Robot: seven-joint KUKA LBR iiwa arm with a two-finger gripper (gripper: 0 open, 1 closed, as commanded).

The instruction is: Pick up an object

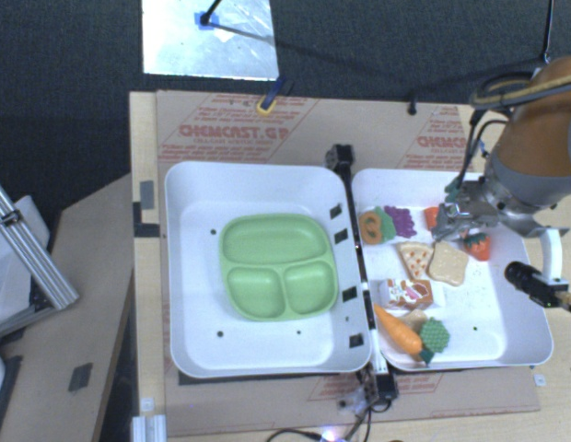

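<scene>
The right bin holds several toy foods: a brown ring-shaped piece, purple grapes, a pizza slice, a bread slice, a red-and-white pack, a carrot and broccoli. My gripper hangs low over the far part of this bin, just above the bread slice. A small red piece lies at its left and a red-orange piece at its right. The metal wrist hides what lies directly under it.
The left bin holds a green three-compartment plate. A black divider runs between the bins. A black part mounted on the arm juts over the right bin's right edge. A foil sheet lies beyond the bench.
</scene>
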